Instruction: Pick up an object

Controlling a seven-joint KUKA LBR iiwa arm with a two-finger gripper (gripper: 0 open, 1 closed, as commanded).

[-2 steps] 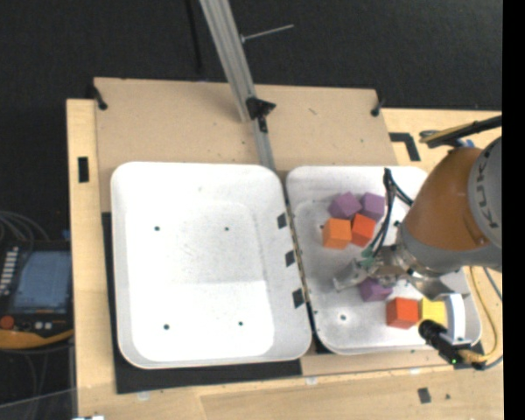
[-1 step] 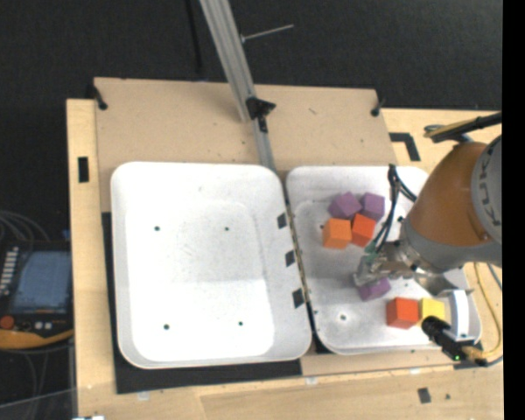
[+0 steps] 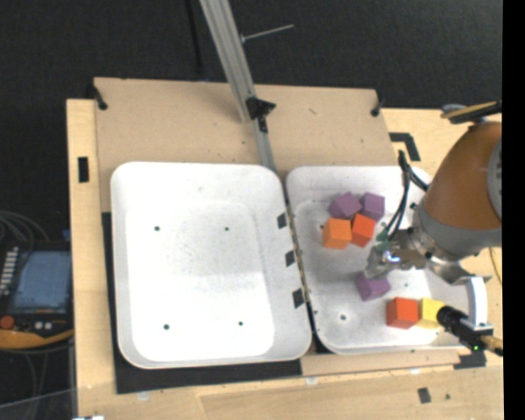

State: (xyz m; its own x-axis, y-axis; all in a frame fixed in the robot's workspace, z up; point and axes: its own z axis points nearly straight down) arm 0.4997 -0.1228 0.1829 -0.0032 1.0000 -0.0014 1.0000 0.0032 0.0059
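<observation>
Evidently the likeliest target is the small purple cube-shaped block (image 3: pixel 373 285) lying on the floor of the right-hand shallow white bin (image 3: pixel 332 332), just nearer the viewer than the two-finger gripper (image 3: pixel 390 258) on the grey and orange arm (image 3: pixel 459 201). The gripper hangs low above the bin, close over the block's far edge, but whether its jaws stand wide or narrow cannot be told at this resolution, and nothing can be seen held in it.

Judging by its look, the block is light, stiff and matt, probably foam or painted wood, so it should neither crush nor slip readily. It lies turned a little askew to the bin walls. The sound hold is across two opposite flat faces, with the jaws square to them and low on the sides. A grip across the corners would likely twist it out.

The right bin holds every loose piece. Far from the viewer sit two more purple blocks (image 3: pixel 344 206), side by side and seemingly touching, with two orange blocks (image 3: pixel 337 233) just near of them, all four bunched in a tight cluster that leaves little room for jaws. Near the viewer, toward the bin's right corner, a red-orange block (image 3: pixel 403 312) sits against a yellow block (image 3: pixel 432 311). The target purple block stands apart from both groups, with bare floor to its left, which makes it the easiest to take.

The left-hand shallow white bin (image 3: pixel 201 261) shows a bare, speckled floor.
</observation>
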